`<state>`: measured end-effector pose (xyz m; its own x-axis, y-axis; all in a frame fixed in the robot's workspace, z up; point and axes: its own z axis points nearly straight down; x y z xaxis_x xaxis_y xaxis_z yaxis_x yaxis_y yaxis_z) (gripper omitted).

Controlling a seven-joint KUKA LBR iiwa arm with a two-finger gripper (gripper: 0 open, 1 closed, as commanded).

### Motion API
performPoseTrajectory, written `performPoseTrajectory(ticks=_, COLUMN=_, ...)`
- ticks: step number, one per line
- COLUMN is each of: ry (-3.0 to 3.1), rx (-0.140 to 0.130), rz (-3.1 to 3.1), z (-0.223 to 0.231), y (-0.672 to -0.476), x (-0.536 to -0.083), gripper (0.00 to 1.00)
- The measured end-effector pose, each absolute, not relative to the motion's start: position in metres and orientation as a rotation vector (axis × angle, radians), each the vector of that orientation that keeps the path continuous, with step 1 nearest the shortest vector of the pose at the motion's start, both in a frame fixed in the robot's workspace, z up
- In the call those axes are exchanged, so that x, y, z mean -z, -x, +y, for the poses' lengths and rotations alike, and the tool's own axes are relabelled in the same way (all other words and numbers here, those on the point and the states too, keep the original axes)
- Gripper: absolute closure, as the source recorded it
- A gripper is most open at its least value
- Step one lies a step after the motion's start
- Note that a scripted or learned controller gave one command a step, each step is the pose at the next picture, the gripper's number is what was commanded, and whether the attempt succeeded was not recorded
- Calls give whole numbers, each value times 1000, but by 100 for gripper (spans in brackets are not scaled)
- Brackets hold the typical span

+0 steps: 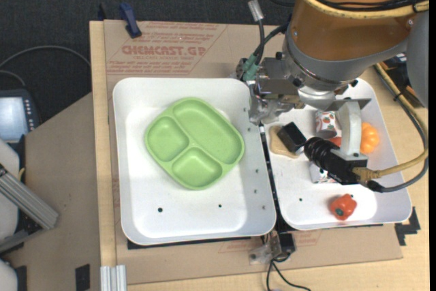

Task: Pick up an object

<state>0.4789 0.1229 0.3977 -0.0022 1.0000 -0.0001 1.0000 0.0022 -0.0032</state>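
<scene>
Clutter fills the right bin (300,215) below the claw (262,109); whether the claw is spread or pressed together, you cannot tell. Aim for the red toy (343,206), which lies apart from the others, and descend straight onto it.

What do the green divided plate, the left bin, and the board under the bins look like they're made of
The green divided plate looks like moulded plastic: uniform colour, rounded compartments, a soft sheen. The left bin also seems plastic, smooth white with rounded corners. The board underneath looks like brown cardboard, matte, with printed red lettering.
</scene>
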Motion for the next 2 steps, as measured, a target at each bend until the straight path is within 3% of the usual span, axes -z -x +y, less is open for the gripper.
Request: performPoseTrajectory(ticks=2, ry=2221, rx=2, rz=-2224, z=122, y=-480, x=-419, gripper=100)
